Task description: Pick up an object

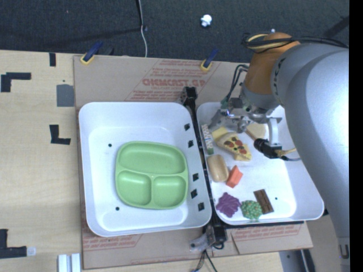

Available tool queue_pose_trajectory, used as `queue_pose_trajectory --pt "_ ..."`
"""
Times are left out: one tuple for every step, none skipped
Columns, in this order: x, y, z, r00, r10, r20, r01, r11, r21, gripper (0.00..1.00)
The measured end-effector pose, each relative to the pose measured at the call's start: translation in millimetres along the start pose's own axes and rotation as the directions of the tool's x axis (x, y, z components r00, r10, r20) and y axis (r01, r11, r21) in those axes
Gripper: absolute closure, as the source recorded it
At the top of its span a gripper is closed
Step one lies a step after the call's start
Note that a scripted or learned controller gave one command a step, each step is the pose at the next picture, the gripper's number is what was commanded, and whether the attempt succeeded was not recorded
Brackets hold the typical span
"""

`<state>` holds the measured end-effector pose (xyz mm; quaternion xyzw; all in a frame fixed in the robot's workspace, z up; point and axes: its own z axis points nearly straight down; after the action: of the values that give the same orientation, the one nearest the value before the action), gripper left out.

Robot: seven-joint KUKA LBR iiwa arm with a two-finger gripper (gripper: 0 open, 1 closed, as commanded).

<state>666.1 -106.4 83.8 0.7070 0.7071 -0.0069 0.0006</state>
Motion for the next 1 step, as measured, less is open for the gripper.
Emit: queue_pose_trajectory --pt "-2.8 1.2 -0.3 1.0 0.0 -0.007 0.0 1.0 -0.006 0.0"
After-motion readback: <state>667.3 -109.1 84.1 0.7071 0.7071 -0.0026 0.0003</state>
